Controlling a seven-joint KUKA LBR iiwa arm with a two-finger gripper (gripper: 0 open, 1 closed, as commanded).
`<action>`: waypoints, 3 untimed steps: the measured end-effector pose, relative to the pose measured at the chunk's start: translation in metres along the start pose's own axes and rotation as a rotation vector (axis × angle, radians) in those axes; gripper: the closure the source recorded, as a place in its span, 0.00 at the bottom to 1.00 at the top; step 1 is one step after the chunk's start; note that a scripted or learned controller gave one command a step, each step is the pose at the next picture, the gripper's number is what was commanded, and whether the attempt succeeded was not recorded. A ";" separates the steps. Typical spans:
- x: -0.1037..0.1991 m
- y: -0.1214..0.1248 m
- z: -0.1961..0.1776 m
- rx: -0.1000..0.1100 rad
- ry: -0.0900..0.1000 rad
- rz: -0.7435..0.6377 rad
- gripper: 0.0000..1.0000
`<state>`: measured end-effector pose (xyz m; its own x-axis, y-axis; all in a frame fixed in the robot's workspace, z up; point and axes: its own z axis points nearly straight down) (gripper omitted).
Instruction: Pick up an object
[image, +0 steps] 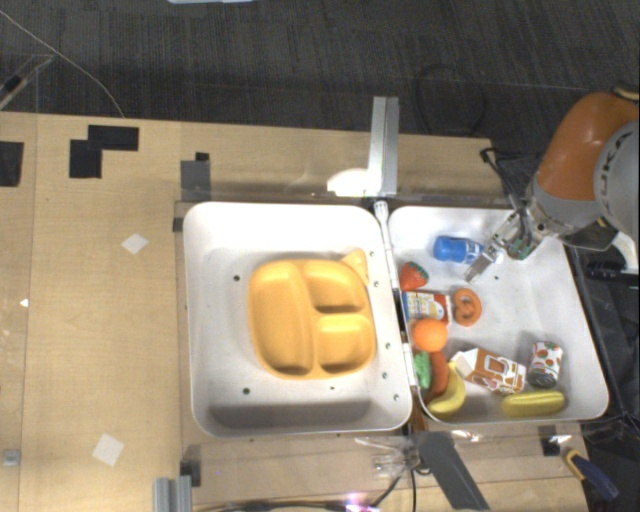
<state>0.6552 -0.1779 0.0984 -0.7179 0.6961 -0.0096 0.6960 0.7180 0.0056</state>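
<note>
**A:** What is the surface here?

**B:** A light wooden bench (90, 330) with dark carpet behind it. On it stand two shallow white bins, side by side and touching along one metal divider (384, 150). I will take this divider as the landmark.

**A:** What is left of the divider?

**B:** The left bin (210, 400). It holds one thing: a yellow tray (308, 318) with three compartments, lying in the middle of the bin.

**A:** And right of it?

**B:** The right bin (580, 330), with many small things. I count one blue cup (457, 249) on its side, far from the divider in the upper part; one strawberry (413, 274), one small printed packet (424, 304), one orange (430, 336) and one green piece (423, 371), all just beside the divider; one round orange piece (466, 307) a little farther right. In the lower part there are one banana (448, 395), one carton (492, 371), one small can (545, 364) and one long yellow piece (532, 403).

**A:** Where is the gripper?

**B:** The gripper (490, 259) is above the upper part of the right bin, well right of the divider, just beside the blue cup on its right side. The arm (585, 160) comes from the right, with its orange band visible.

**A:** Are the jaws spread or pressed together?

**B:** I cannot tell; the gripper is too small and blurred. I see nothing held between them. The cup lies on the bin floor.
</note>
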 end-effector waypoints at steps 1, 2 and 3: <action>0.047 0.034 -0.009 0.000 0.004 0.167 0.00; 0.017 0.040 0.006 0.006 0.017 0.365 0.00; 0.013 0.040 -0.006 -0.002 -0.001 0.360 1.00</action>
<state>0.6738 -0.1400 0.1047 -0.4270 0.9042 -0.0074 0.9042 0.4271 0.0103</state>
